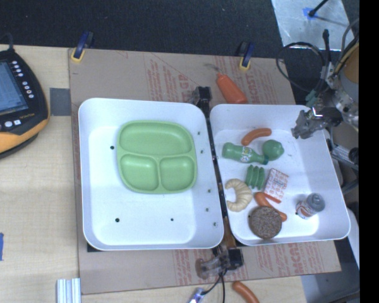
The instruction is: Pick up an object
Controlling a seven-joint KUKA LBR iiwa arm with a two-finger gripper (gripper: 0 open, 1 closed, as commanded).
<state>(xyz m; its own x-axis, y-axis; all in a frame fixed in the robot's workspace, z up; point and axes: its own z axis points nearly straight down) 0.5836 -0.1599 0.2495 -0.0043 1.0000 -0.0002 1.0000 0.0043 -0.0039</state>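
My gripper (302,130) hangs over the far right corner of the right bin (322,163), apart from the objects. Nothing shows between its dark fingers. In that bin lie an orange sausage (257,135), a green bottle (243,153), a green pear-like toy (273,148), a ridged green piece (255,177), a red-and-white packet (277,184), a croissant (239,194), a carrot (270,206), a brown round patty (265,222) and a small can (310,205).
The left bin (101,201) holds a green divided plate (157,156). An orange carrot toy (230,89) lies on the cardboard behind the bins. A tablet pendant (9,103) rests at the far left. Clamps and cables sit between the bins.
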